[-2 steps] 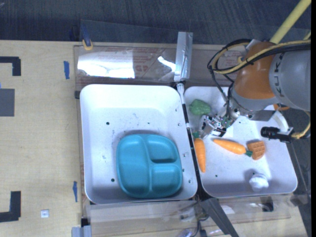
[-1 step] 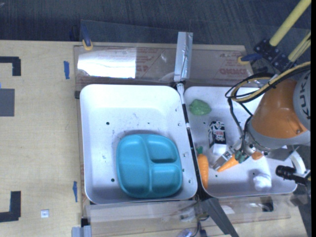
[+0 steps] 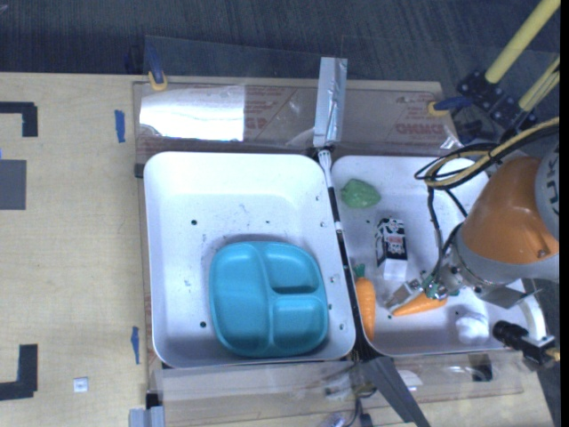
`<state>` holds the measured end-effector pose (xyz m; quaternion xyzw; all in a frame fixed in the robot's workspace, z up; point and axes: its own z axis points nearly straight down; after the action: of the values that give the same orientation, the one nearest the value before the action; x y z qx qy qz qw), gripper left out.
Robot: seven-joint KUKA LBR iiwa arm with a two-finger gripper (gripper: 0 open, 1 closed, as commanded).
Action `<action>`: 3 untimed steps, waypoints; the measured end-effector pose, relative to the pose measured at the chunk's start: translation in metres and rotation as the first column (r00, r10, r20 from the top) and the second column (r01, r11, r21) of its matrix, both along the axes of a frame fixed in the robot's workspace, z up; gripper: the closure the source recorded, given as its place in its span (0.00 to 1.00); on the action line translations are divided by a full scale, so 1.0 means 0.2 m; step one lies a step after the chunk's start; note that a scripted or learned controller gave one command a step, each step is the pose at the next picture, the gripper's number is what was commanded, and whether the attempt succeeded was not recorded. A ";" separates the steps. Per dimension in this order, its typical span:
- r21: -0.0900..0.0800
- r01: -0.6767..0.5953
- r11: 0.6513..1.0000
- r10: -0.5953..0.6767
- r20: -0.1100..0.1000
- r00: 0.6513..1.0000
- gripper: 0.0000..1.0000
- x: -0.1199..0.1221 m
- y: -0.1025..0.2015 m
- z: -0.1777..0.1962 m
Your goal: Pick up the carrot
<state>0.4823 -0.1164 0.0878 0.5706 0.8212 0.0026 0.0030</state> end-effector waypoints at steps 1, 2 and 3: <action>-0.005 -0.381 0.925 0.381 -0.002 0.925 0.00 0.00 -0.03 0.00; -0.003 -0.222 0.975 0.222 0.000 0.975 0.00 0.08 -0.22 0.00; -0.005 -0.311 0.951 0.311 -0.001 0.951 0.00 0.00 -0.06 0.00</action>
<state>0.4817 -0.1293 0.0877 0.4344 0.9007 0.0010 0.0039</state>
